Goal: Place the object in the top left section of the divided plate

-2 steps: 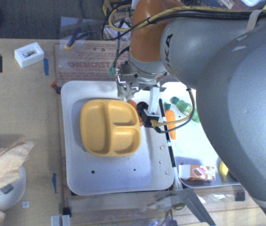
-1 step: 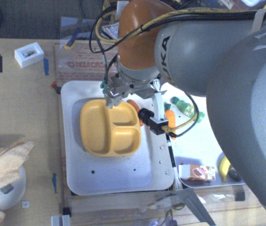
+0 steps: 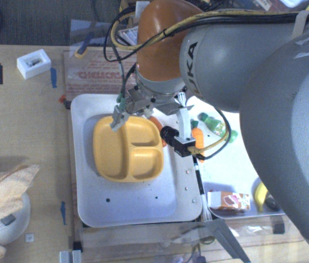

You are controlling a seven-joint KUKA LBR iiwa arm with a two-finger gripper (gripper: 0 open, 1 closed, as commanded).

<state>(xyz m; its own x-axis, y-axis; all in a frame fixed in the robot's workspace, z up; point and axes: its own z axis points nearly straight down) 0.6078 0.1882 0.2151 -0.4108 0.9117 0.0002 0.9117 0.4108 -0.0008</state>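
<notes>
I see my gripper (image 3: 119,115) over the far left part of the yellow plate (image 3: 128,149); I cannot tell its grip.

The yellow divided plate (image 3: 128,148) lies flat in the left white bin (image 3: 89,201).

The arm (image 3: 220,64) overhangs the yellow divided plate's (image 3: 128,156) upper edge; its lower sections lie open.

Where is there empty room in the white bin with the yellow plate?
The left bin has bare floor below the yellow plate and a thin strip on its left. The top is crowded by the tool and arm.
</notes>
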